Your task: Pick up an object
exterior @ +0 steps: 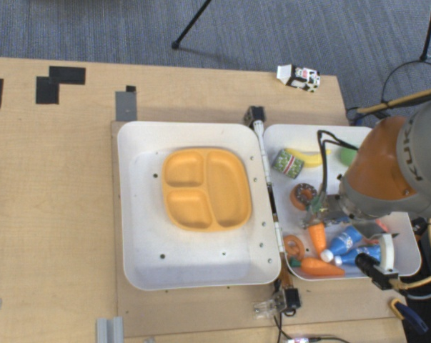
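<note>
Glossy orange three-compartment plate (204, 189) sits in the left bin (140, 213). The hand (321, 209) hovers over the cluttered right bin (408, 259) near a carrot (316, 236); can't tell its grip.

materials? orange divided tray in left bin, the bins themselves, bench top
Orange tray: looks like moulded plastic, matte, with soft rounded compartment walls. Left bin and right bin: probably thin formed white plastic, smooth with a slight sheen and rolled rims. Bench top: seems to be unfinished fibreboard or cardboard, flat tan and dull.
</note>
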Robot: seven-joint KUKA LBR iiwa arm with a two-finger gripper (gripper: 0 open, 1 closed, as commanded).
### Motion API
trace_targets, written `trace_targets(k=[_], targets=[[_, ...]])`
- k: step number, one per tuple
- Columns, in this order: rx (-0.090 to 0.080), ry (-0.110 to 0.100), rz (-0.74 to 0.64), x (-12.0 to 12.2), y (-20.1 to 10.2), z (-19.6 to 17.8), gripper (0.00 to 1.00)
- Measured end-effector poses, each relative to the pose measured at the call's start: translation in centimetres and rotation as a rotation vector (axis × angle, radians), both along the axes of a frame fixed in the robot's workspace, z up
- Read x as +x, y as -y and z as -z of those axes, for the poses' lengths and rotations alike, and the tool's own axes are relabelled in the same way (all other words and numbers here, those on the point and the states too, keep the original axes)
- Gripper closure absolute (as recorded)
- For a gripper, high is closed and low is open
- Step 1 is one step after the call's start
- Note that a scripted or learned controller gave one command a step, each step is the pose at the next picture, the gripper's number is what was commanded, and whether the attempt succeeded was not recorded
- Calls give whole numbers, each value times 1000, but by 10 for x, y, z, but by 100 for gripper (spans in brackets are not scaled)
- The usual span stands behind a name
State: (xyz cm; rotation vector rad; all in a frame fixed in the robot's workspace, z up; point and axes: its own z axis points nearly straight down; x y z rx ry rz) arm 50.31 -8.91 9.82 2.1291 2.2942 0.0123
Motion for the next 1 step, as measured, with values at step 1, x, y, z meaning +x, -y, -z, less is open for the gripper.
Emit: trace_targets(k=[1], targets=[[3, -10, 103, -15, -22, -120, 100]])
